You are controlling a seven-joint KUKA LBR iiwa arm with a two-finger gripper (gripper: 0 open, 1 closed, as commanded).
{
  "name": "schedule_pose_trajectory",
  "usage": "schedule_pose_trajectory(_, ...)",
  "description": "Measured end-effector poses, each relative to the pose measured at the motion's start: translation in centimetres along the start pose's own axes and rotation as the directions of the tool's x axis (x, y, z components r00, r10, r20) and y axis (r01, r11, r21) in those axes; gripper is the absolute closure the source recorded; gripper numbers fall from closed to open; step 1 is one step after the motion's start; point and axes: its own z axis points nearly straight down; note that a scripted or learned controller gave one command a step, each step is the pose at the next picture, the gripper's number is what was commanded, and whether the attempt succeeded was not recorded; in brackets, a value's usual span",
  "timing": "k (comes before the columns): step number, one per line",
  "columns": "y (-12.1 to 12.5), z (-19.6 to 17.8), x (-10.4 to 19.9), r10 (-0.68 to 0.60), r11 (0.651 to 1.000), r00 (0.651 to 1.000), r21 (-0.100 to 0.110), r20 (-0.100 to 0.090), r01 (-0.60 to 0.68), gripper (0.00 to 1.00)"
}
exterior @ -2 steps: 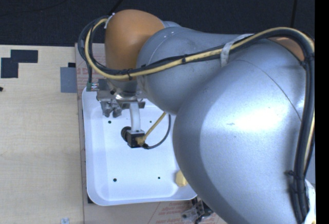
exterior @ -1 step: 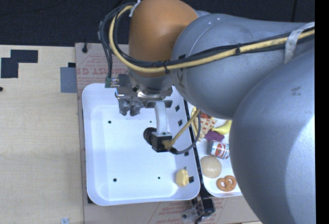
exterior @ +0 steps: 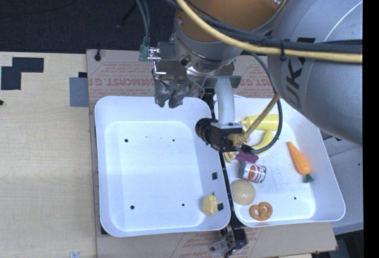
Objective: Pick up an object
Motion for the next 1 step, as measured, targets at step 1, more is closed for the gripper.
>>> schedule_pose_trajectory(1, 7.06, -9.42, 2.04, -0.001, 1.0, 1.0, 0.004, 0.006, 0.001, 1.0)
